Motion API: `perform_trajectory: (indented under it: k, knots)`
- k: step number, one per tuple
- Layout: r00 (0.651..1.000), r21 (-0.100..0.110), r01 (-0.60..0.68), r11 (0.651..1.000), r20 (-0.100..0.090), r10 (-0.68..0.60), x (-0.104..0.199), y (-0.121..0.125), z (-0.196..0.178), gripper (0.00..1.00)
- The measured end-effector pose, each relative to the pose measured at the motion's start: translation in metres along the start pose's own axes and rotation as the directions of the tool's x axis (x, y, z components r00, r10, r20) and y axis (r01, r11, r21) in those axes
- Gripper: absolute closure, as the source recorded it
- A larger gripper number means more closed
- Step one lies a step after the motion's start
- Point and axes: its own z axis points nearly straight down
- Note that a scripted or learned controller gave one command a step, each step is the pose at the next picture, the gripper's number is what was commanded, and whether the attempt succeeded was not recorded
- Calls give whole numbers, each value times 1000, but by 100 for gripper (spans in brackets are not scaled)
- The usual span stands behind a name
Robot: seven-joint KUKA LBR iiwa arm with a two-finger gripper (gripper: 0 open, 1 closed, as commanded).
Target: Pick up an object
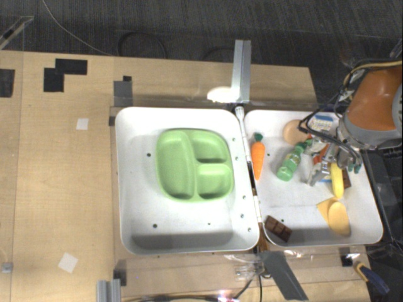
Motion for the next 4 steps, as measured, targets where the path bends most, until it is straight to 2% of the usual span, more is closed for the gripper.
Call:
perform_trajectory:
  k: [1,2,3,4]
  knots:
    - [999,0,41,999,4,-41,38,46,-2,0]
    - [999,0,42,999,8,-42,110,21,-4,0]
    - [912,8,409,912,1,-409,54,83,-3,0]
    - [935,3,354,935,-9,-354,38,81,-2,0]
